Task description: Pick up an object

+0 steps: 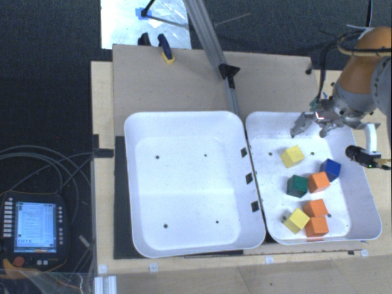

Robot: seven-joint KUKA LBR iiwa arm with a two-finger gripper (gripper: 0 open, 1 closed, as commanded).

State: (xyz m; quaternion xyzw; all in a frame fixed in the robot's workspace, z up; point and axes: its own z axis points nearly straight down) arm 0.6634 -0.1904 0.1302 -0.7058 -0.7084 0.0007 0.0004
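We see the claw [313,126] spread open and gripping nothing, above the right bin's [361,188] far end. Just beside it lies a yellow cube [292,156]; more cubes [312,204] sit nearer us.

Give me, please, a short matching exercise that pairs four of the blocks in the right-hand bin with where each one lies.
Things:
1. blue block
2. green block
3. upper yellow block
4. lower yellow block

Places:
A. nearest the gripper, just below it in the view
B. at the front of the right bin, left of the two stacked-looking orange blocks
C. left of the single orange block, beside it
D. farthest right of the four, above and right of the single orange block

Pairs: 1-D, 2-C, 3-A, 4-B
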